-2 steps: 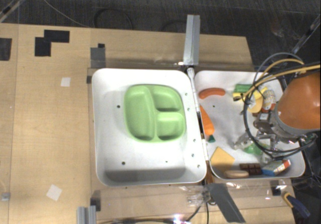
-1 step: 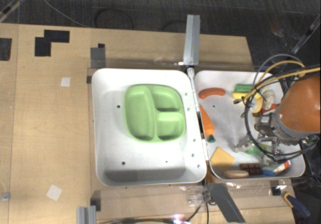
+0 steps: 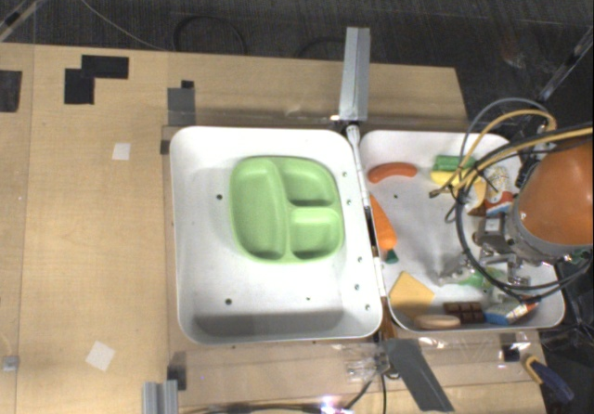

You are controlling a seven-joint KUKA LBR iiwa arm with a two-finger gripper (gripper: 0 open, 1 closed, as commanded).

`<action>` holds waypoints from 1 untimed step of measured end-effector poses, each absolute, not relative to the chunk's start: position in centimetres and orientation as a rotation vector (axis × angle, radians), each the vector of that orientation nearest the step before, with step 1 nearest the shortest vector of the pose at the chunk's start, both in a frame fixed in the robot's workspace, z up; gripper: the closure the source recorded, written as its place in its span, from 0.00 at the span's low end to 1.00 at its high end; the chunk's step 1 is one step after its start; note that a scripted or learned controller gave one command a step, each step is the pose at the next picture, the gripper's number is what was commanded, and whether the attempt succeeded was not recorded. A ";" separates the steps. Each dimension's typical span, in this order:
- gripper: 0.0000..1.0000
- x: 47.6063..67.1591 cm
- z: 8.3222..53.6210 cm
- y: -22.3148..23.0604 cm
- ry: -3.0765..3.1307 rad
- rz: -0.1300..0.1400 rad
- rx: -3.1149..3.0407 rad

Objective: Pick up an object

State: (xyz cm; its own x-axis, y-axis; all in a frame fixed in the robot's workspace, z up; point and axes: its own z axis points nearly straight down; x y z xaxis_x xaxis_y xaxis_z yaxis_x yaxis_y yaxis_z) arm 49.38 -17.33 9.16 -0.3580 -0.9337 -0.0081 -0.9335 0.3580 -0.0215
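The gripper hangs low in the right bin, under a tangle of cables and the orange band of the arm, and whether it is spread or closed, or has anything in it, cannot be told from this slanted look down. Nothing is plainly seen held. Just beside it toward the left and a little nearer the front wall lies a yellow wedge, the closest candidate for lifting; it looks like a light toy block of foam or plastic, stiff enough to pinch, and its flat sloped faces would likely slip unless it is taken across the two parallel sides near the thick end. In front of the gripper, against the bin's front wall, lies a brown bar with a tan roll touching it, both small and light by the look of them, but crowded against the wall. Farther left of the gripper an orange carrot lies along the dividing wall, and beyond it an orange sausage; round, smooth shapes, best taken across the middle. Well apart, to the left, the other bin holds a green divided tray.
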 end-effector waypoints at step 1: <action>0.00 56.5 9.0 -17.7 2.671 -0.014 -1.627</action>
